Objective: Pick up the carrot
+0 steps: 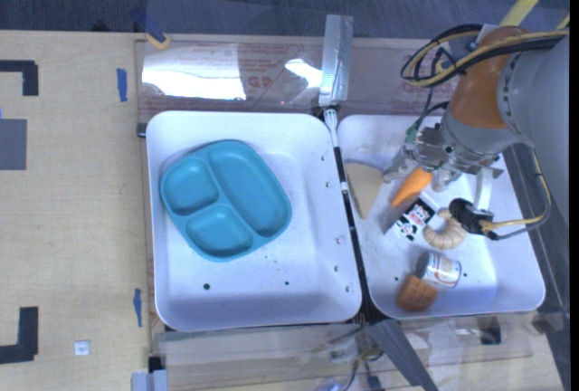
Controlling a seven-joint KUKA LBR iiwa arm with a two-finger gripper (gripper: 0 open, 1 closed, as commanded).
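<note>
Gripper [432,165] hovering at the small orange tapered carrot [410,185] in the right bin.
Jaws' state: cannot tell. Carrot is looking light, stiff, smooth; gripping mid-body across its width seems best.

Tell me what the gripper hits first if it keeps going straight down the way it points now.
The carrot: it lies right at the gripper, its thick end under the tips, in the right bin. Below it is the bin floor. Depth is hard to judge from this slanted view, so contact may already exist.
</note>
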